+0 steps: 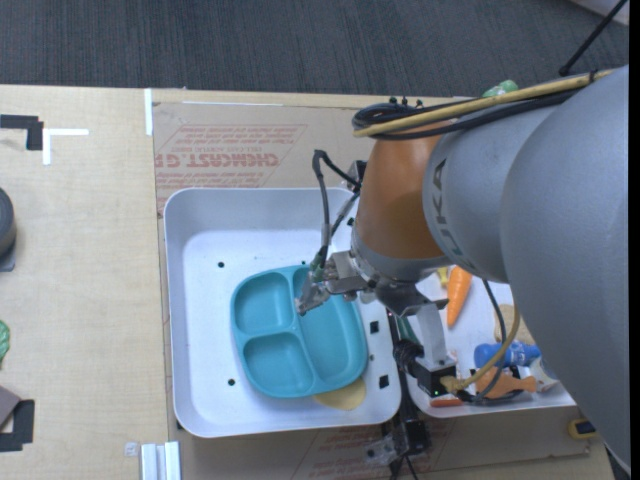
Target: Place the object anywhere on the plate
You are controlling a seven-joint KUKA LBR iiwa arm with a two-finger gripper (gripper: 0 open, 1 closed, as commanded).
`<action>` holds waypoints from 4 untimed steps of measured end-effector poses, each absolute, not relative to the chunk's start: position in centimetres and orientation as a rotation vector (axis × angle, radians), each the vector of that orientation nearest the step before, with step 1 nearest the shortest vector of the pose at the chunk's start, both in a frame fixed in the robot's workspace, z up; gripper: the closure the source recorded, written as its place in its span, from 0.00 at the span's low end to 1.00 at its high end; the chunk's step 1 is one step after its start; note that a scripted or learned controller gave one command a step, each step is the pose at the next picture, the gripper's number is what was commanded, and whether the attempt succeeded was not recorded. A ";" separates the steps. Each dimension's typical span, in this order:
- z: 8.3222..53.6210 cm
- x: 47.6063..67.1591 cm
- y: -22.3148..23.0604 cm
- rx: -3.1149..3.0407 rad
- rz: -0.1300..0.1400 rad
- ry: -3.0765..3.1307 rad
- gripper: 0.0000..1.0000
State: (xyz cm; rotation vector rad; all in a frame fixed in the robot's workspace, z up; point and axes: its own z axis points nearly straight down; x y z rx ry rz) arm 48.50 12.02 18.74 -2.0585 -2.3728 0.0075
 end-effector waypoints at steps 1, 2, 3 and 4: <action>18.7 48.5 12.0 -2.059 0.008 -2.373 0.00; 18.7 48.5 12.0 -2.059 0.008 -2.373 0.00; 18.7 48.5 12.0 -2.059 0.008 -2.373 0.00; 18.7 48.5 12.0 -2.059 0.008 -2.373 0.00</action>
